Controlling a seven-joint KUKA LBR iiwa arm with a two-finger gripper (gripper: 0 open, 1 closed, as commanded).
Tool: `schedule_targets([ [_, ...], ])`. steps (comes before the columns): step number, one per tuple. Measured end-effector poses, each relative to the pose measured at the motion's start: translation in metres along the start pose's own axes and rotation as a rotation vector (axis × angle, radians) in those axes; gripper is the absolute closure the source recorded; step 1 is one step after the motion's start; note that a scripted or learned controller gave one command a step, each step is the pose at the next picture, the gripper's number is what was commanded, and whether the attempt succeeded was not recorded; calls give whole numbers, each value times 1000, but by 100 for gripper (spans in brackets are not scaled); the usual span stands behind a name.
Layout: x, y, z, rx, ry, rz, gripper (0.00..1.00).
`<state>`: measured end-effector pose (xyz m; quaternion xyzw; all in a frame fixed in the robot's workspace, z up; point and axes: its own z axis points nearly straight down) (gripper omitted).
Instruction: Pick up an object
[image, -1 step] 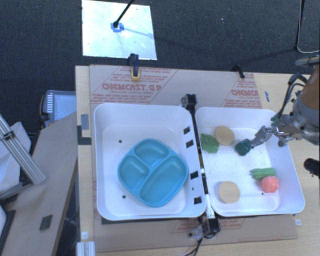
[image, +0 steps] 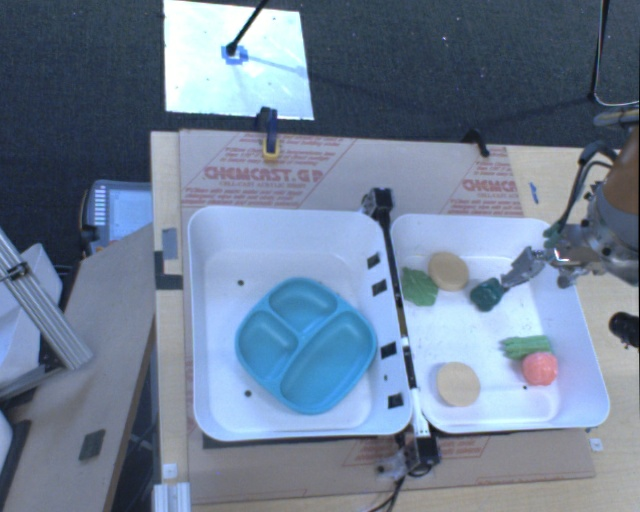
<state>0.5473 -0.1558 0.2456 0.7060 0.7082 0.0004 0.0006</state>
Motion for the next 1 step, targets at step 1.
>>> schedule_targets([
  [1, 2, -5, 62, 4, 1, 2, 0],
])
